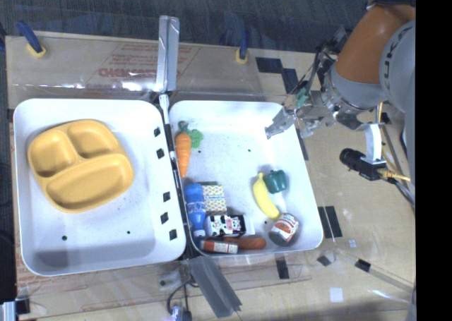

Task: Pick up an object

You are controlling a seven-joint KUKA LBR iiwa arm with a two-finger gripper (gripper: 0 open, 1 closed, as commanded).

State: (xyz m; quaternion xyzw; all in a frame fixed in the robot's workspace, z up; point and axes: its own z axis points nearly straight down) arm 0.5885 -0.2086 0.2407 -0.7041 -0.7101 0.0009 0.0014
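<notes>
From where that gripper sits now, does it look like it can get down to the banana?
Probably yes. The gripper sits over the right bin's upper right edge, and the banana lies below it in open view. Nothing covers it, though the green pepper touches its upper end and may crowd a grasp.

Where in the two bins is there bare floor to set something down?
Right bin: bare floor between carrot and banana, up to the far wall; crowded along its near and left walls. Left bin: a bare strip near the yellow tray.
</notes>
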